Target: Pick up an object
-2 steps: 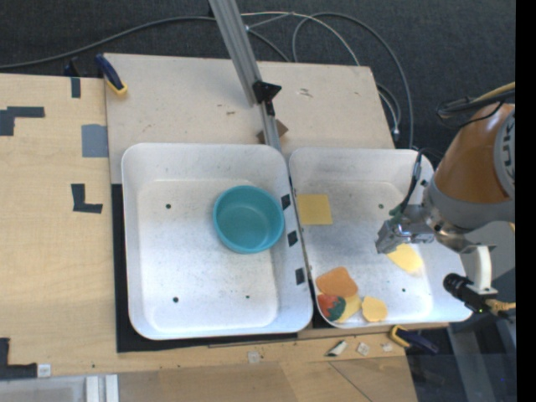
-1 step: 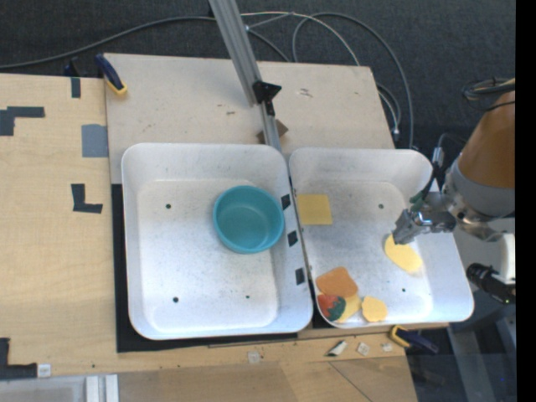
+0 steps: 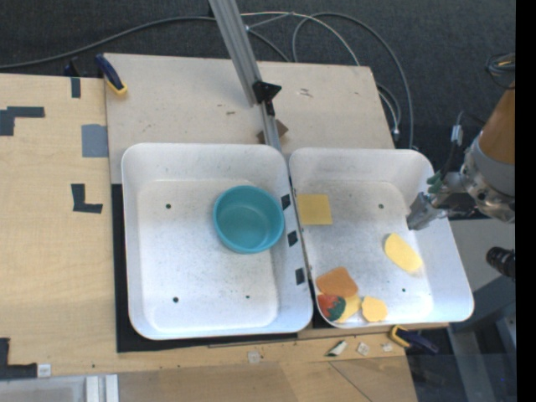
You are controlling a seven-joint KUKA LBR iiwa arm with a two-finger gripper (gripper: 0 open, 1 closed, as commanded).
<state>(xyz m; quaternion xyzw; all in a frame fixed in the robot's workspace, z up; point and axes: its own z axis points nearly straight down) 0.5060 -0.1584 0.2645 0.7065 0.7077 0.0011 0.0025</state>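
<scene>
The gripper [image 3: 421,212] is being held at the 3 o'clock edge of the right bin [image 3: 360,162], probably so that a descent can be made onto the nearest item. Whether it is wide or narrow cannot be told. A yellow oval piece [image 3: 403,253], smooth and rounded like toy food, is lying just beside it at 5 o'clock, untouched. A yellow square [image 3: 315,209] is lying at 9 o'clock. A teal bowl [image 3: 248,218] is sitting in the left bin [image 3: 151,249].
</scene>
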